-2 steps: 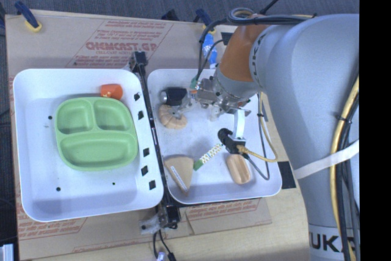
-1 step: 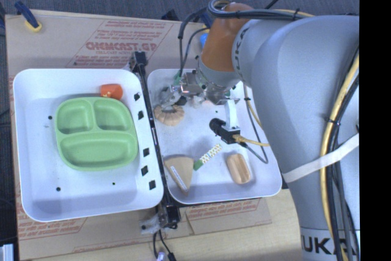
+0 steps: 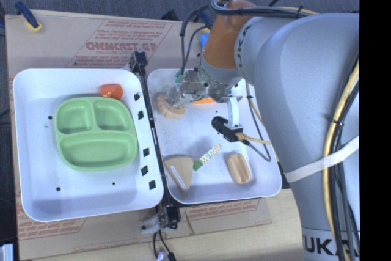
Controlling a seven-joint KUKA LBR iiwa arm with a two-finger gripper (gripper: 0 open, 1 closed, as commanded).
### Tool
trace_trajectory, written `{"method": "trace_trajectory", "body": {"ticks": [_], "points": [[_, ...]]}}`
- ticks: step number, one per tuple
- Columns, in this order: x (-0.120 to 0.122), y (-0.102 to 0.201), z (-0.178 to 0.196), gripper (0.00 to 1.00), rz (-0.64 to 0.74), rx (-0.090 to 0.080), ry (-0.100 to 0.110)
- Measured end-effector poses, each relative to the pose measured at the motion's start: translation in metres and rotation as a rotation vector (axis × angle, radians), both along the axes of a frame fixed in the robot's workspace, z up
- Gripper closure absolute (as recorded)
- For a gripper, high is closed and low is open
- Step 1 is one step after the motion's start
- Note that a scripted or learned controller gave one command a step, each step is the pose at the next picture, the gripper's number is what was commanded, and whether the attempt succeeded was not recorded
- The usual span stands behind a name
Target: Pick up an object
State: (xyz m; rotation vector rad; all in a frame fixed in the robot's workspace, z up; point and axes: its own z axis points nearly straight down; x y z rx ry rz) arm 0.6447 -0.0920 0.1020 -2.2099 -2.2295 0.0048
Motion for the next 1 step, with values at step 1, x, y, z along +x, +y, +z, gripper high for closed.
{"method": "trace_trajectory", "body": {"ticks": [1], "points": [[-0.0447,-0.0472,0.0890,1.00,0.407,0.000,-0.002]]}}
